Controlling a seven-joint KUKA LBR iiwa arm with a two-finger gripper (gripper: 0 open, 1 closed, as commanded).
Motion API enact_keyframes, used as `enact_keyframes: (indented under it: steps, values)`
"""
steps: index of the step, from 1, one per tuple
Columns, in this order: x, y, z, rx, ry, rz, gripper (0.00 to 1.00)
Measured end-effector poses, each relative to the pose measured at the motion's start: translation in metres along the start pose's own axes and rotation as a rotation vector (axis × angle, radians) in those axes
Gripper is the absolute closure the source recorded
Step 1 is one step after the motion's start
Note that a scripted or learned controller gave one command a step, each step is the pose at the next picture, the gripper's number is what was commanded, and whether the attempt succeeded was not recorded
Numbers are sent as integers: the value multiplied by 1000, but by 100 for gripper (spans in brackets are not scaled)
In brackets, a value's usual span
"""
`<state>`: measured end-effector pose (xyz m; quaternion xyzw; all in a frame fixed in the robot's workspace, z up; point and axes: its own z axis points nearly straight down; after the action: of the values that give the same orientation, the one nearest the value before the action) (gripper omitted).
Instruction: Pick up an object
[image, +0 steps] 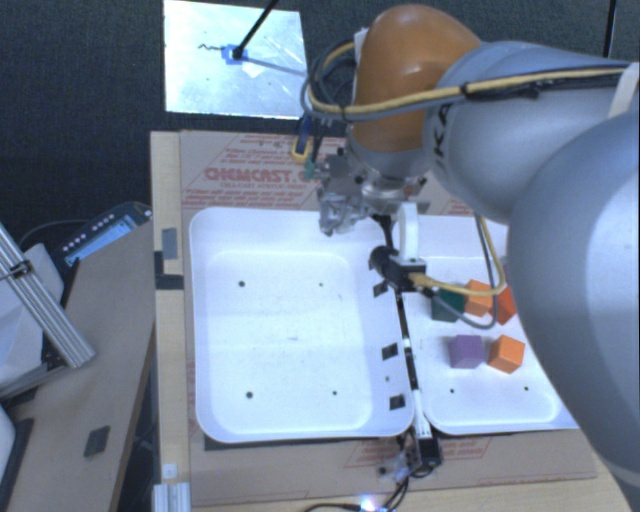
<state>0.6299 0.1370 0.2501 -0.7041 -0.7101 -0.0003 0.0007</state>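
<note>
From where I stand, the arm reaches in from 3 o'clock and crosses high over the right bin. That puts the gripper over the far rim of the left bin, at about 1 o'clock on that bin and just beside the seam between the two. Everything worth picking sits in the right bin, toward 4 o'clock from the gripper and well apart from it. A purple block and an orange block lie side by side near the bin's middle. A green block and a second orange block are crowded together at 12 o'clock of those two, partly under the robot's cable. I'd guess the blocks lie as they happened to fall, loose and flat on the floor of the bin, and the purple one has the most free room around it. The gripper points down and hangs over the rim rather than over any block, so it looks to me like a pose between tries, not a reach. Whether it is apart or together I cannot tell, because the wrist body hides it. I see nothing held in it and nothing touching it.
</note>
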Motion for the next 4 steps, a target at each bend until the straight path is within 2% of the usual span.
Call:
enact_keyframes:
  steps: [1,2,3,4]
  values:
    - [58,0,-47,-7,3,-2,100]
    - [99,29,-19,-4,0,2,100]
    - [97,40,23,0,-2,5,100]
    - [97,40,9,-4,0,1,100]
